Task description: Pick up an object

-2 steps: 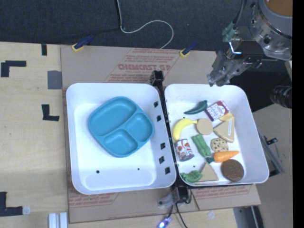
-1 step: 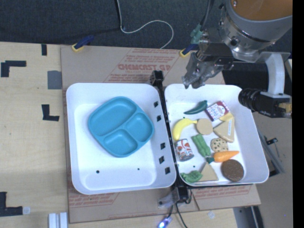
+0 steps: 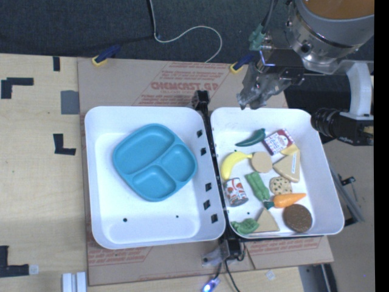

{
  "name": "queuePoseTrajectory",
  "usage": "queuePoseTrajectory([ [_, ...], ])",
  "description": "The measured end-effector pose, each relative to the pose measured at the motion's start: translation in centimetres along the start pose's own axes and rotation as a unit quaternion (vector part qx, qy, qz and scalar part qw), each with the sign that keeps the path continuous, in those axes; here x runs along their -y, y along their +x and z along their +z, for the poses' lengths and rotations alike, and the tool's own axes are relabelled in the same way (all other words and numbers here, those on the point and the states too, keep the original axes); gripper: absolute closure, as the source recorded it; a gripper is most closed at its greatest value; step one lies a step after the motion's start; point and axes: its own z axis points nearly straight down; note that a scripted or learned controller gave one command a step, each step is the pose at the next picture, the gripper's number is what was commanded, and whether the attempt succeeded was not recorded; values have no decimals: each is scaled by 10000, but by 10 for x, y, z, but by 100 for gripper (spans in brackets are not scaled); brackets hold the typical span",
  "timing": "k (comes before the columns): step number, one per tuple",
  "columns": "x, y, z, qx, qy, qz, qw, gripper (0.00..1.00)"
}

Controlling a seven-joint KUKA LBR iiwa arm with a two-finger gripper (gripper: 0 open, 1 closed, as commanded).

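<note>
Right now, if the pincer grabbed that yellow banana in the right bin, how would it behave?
The banana looks like a smooth toy, so probably stiff and light for its size. Its glossy curved shape could slip or swivel between fingers. It lies close beside the round cookie and a green vegetable, so pushing it would likely nudge those too.

A pale wooden table (image 3: pixel 36 181) with black marks carries a brown cardboard sheet (image 3: pixel 152 81). Behind lies dark carpet floor (image 3: pixel 73 11), crossed by a thin white cable (image 3: pixel 182 38).
</note>
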Motion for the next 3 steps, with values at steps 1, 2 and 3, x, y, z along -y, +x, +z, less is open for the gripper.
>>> queuePoseTrajectory([
  [1,0,87,3,-10,-2,-36,10000,100],
  [2,0,136,2,-8,-1,-20,10000,100],
  [3,0,134,-8,-9,0,-9,10000,100],
])
